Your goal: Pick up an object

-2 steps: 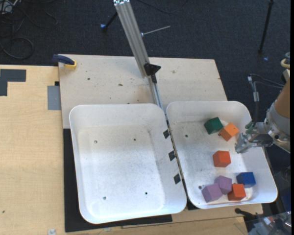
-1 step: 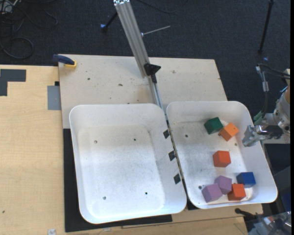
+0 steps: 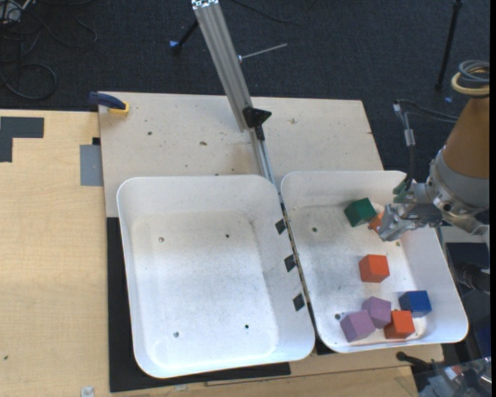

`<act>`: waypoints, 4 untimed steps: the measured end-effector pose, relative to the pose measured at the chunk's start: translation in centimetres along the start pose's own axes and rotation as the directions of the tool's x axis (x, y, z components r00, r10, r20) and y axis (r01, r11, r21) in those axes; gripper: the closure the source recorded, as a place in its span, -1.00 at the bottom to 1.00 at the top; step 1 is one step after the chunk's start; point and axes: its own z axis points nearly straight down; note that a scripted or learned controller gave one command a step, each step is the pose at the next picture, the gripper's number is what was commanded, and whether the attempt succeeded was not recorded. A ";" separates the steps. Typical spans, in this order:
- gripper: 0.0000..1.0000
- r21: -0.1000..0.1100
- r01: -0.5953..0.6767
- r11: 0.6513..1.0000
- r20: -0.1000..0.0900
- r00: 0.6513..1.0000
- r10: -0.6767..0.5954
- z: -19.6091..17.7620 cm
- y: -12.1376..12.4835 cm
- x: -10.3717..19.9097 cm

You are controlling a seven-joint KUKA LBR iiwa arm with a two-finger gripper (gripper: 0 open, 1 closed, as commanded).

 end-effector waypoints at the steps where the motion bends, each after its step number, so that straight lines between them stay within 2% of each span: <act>1: 1.00 0.001 0.002 1.000 -0.001 1.000 -0.002 0.0 0.7 6.0; 3: 1.00 0.000 0.001 1.000 0.000 1.000 -0.001 0.2 2.8 17.1; 4: 1.00 0.000 0.000 1.000 0.001 1.000 0.000 0.8 2.9 21.5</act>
